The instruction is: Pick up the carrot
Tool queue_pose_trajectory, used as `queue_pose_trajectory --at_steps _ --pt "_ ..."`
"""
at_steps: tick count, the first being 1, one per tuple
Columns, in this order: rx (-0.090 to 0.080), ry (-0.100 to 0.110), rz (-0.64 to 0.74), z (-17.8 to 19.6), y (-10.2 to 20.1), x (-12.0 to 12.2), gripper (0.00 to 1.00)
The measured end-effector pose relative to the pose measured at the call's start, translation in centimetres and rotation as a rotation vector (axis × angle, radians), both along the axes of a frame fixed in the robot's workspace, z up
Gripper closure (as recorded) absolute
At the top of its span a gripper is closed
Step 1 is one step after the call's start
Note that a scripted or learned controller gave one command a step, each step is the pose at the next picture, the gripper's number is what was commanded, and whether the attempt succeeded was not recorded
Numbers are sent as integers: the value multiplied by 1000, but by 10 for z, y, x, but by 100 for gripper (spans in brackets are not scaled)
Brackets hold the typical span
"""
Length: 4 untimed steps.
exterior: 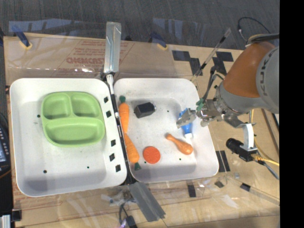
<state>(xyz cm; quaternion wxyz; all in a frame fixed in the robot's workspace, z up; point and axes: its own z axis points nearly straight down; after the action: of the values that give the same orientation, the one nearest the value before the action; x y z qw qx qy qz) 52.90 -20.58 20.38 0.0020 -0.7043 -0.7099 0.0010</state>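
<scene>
Bench [57, 51] is cardboard-brown under clear plastic sheeting, dark carpet beyond its far edge; two white bins side by side; left bin [28, 165] holds a green divided plate [72, 118]; right bin [204, 160] has two carrots end to end along its left wall, upper carrot [124, 117], lower carrot [131, 148]; also a black block [144, 109], orange disc [151, 154], orange drumstick-shaped piece [180, 144]; gripper [186, 119] hangs at the right wall above a blue-white item [188, 128], partly hidden; cannot tell how the gripper is set.

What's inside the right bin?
Two carrots along its left wall, a black block, an orange disc, an orange drumstick-shaped toy. The end effector covers part of a blue item.
</scene>
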Motion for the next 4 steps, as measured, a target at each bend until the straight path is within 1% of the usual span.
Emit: queue_pose_trajectory --at_steps 1,2,3,4 --pt "1 1 129 -70 46 -46 0" --pt "-1 -3 122 -112 15 20 0" --pt "0 -4 289 -44 100 17 0" --pt "-2 -4 379 18 17 13 0"
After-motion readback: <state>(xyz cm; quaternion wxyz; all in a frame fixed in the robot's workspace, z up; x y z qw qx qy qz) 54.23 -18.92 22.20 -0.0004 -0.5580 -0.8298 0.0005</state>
